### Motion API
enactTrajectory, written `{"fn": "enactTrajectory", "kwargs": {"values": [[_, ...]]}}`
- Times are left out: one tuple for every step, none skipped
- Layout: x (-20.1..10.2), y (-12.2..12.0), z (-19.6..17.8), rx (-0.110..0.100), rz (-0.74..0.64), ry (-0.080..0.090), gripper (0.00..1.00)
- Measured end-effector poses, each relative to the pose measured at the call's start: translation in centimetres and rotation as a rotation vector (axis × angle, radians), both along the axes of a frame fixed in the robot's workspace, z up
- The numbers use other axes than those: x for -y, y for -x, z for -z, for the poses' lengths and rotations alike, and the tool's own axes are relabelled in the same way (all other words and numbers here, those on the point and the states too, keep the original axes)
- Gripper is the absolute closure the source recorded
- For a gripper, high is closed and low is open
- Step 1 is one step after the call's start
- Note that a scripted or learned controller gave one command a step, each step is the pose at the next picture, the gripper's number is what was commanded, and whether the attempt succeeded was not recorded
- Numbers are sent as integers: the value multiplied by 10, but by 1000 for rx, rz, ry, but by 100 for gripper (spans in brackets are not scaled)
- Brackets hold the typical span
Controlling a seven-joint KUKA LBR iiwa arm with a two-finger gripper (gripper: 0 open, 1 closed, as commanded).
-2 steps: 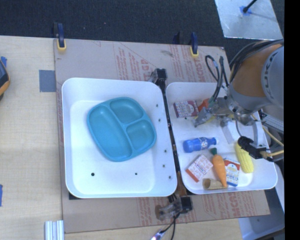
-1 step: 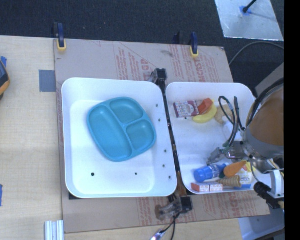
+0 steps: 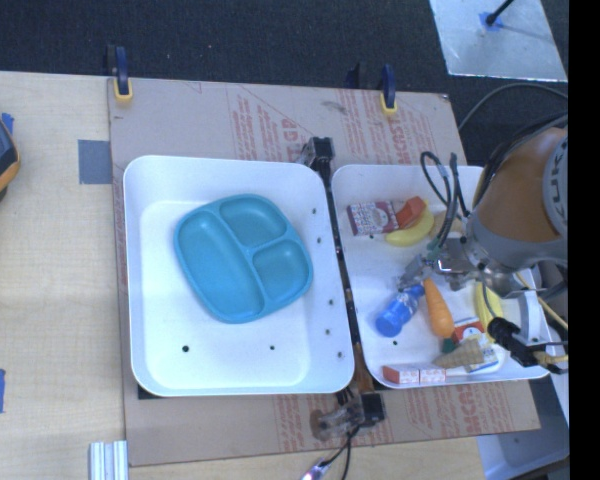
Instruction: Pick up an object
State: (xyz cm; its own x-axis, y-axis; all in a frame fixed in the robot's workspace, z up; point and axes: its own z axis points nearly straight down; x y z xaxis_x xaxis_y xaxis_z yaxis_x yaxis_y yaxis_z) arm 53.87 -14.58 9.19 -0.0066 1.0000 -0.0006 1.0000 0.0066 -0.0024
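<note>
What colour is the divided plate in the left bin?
Light blue; the divided plate shows plainly in the camera view.

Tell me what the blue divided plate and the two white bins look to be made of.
Blue divided plate: likely moulded plastic, smooth with a soft sheen and rounded compartment ridges. Left bin and right bin: probably glossy white plastic, with rounded corners and even colour; not certain.

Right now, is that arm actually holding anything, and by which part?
Cannot be told. The end effector is low in the right bin, just above the blue bottle and beside the carrot.
</note>
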Motion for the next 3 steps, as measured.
{"fn": "enactTrajectory", "kwargs": {"values": [[1,0,-10,-1,-2,1,100],[1,0,-10,-2,-3,1,0],[38,-51,-7,6,-4,-12,0]]}}
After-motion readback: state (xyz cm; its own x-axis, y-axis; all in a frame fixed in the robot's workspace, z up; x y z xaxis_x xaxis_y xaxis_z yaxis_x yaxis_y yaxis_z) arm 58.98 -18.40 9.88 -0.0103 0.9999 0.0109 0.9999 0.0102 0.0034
